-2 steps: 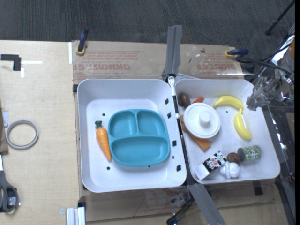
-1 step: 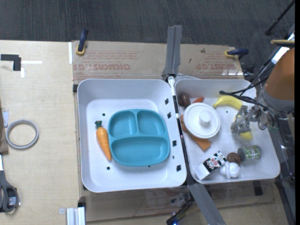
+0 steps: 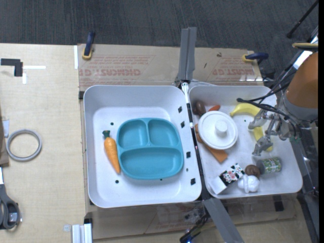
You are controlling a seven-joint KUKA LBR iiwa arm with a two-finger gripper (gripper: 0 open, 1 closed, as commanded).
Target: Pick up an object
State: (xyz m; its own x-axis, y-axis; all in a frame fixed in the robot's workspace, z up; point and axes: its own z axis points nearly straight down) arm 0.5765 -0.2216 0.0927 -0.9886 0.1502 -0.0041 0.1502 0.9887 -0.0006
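Right, you've got the gripper (image 3: 264, 135) low over the right bin (image 3: 291, 186), coming in from the right edge, with the orange band of the arm (image 3: 306, 82) just above it. You can't tell from this angle whether it's spread or pressed together; metal and cables blur together there, and nothing is visibly pinched. It sits over a yellow piece (image 3: 259, 133) near the bin's middle right, too hidden to identify. The pickable things are all in that bin: a banana (image 3: 244, 109) toward the back, a white lidded bowl (image 3: 218, 129) at the left side resting on an orange wedge (image 3: 217, 153), a dark brown lump (image 3: 200, 107) at the back left corner, a green-labelled can (image 3: 270, 165) lying on its side just below the gripper, a small brown ball (image 3: 252, 170) touching a white round thing (image 3: 248, 183), and a black-and-white carton (image 3: 227, 177) near the front wall. Your left bin (image 3: 93, 176) holds a teal divided plate (image 3: 150, 148) with a toy carrot (image 3: 111, 151) just beside its left edge. On the bench at far left you'll see a grey ring (image 3: 23, 145).
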